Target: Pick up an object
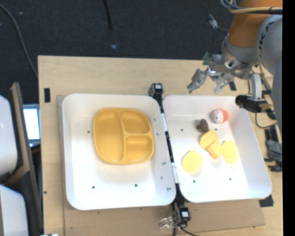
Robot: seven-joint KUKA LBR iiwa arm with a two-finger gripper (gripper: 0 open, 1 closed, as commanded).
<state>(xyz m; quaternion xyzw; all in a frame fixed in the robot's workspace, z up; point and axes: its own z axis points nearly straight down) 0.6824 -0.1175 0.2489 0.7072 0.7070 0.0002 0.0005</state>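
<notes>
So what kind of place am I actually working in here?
Most likely a robotics lab test bench, not a kitchen: two white bins clamped side by side on a plywood board, toy food pieces and a yellow divided plate inside, loose cables on dark carpet.

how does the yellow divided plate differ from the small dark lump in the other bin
The yellow divided plate lies in the left bin; the small dark lump lies in the right bin. The plate is far larger, flat and split into compartments; the lump is tiny and rounded. The plate lies alone; the lump has yellow pieces close by. Both rest untouched.
</notes>
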